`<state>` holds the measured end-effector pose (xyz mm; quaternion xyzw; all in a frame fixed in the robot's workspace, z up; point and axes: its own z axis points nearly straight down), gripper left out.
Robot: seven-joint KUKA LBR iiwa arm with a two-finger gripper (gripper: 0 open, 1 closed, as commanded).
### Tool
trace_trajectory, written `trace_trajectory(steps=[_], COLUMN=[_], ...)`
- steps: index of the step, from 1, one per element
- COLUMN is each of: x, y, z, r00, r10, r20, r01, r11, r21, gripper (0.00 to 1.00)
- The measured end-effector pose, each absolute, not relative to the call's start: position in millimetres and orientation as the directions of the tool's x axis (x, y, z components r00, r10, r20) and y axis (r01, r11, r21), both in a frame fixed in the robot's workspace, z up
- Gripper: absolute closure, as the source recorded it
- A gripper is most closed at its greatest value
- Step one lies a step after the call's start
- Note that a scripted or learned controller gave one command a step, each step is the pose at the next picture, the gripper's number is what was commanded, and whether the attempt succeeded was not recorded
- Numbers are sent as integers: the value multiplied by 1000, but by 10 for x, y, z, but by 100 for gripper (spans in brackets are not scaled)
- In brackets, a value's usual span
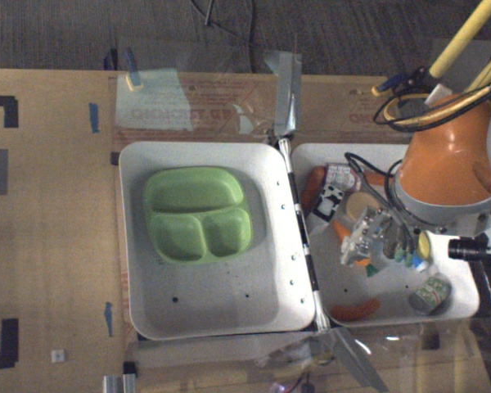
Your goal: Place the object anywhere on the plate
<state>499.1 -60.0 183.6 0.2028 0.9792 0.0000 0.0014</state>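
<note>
Far out from the gripper, across the divider, the left bin [139, 301] holds the green plate [199, 213], a three-compartment tray sitting toward the bin's far side. Nothing rests on it, so the placing step is not done.

Between the bins runs the divider [299, 236], some way short of the gripper.

The gripper [368, 240] is down low in the right bin [462, 305], among the clutter. Just beside it, on the divider side, lie a dark red sausage-like item [313, 187] and a black-and-white printed packet [334, 199]. An orange piece [344, 230] sits right at the gripper, touching or nearly so; I can't make out whether it is between the jaws. Whether the gripper is released or clenched cannot be told from here: the mechanism is a pale blur.

Nearer me than the gripper, a red-orange sausage shape [356, 309] lies on the bin floor. Past the gripper, on the arm's side: a small tin [430, 295] and a yellow bit [424, 244].

Judgement: the pick step is in hand, target probably the orange piece. Next move calls for a secure hold, a clean lift, then travel over the divider to the plate.
</note>
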Motion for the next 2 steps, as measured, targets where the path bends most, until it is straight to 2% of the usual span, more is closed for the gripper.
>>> trace_trajectory(steps=[1, 2], x=[5768, 4804], y=[90, -426], z=[2506, 2102], r00=[-978, -998], r10=[208, 61], r20=[-5, 0], r01=[208, 61], r11=[978, 998], r21=[2, 1], gripper=[100, 100])
